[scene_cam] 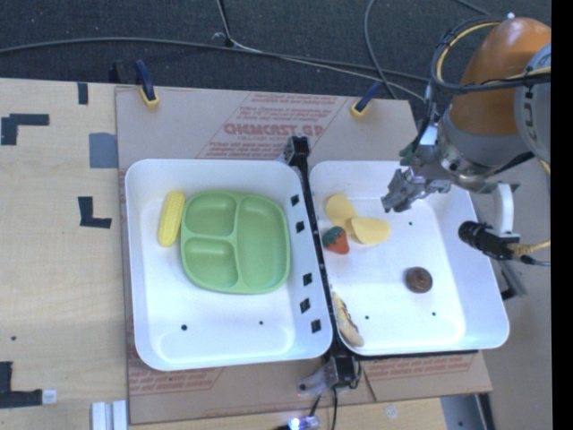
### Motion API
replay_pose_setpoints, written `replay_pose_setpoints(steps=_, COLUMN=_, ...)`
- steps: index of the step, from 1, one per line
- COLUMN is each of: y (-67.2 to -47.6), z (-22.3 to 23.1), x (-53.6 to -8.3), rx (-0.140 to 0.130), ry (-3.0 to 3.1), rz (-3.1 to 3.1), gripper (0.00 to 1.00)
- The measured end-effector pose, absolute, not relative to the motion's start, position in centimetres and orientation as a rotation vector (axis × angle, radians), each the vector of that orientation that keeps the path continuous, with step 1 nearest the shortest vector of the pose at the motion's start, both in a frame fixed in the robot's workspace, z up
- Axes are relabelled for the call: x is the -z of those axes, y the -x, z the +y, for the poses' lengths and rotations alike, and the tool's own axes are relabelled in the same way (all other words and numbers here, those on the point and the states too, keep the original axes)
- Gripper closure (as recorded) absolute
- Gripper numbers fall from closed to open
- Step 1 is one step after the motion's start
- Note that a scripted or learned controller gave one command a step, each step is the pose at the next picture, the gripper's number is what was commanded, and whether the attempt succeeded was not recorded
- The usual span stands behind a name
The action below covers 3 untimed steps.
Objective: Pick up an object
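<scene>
Candidates for the pick all sit in the right bin (448, 325), lower right of centre in the frame. Count there: two yellow pieces, one rounder (339, 208) and one flatter wedge (371, 231), touching or overlapping each other; one small red piece with a green top (336, 239), probably a toy strawberry, touching the yellow pair on their lower left; one brown disc (418, 280) on its own, well apart toward the bin's lower right; one pale yellowish item (347, 326) against the bin's left wall near the bottom, too blurred to identify.

Pincer (398, 197) is above the right bin's upper half, just right of the yellow wedge and higher in the frame. Nothing visible between its fingers, so it carries no object. Whether the fingers are spread or together cannot be told at this resolution.

Step in hand looks like approach, pre-grasp; no object picked yet. Nearest target is the yellow wedge. Next move likely needs a short shift toward frame left and down, then a descent and close. Risk: the three clustered pieces touch, so a close could catch two or push one aside. The brown disc is the cleaner isolated target but farther off.

Left bin (143, 330): one green divided tray (236, 242) with three compartments, one corn cob (170, 219) just beside its left edge.

Bins: two, side by side on a cardboard sheet (269, 128) on the surface (54, 267). Two clamps, one yellow-blue at upper left (146, 86), one at upper centre (363, 106).
</scene>
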<state>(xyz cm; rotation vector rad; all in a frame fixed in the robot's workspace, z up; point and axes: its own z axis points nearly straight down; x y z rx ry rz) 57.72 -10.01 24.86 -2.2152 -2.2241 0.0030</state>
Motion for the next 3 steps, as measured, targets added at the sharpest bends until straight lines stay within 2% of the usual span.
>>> replay_pose_setpoints(steps=3, y=-54.1, z=6.2, x=-23.7, rx=-0.002, ry=2.212, rz=-2.227, gripper=1.0)
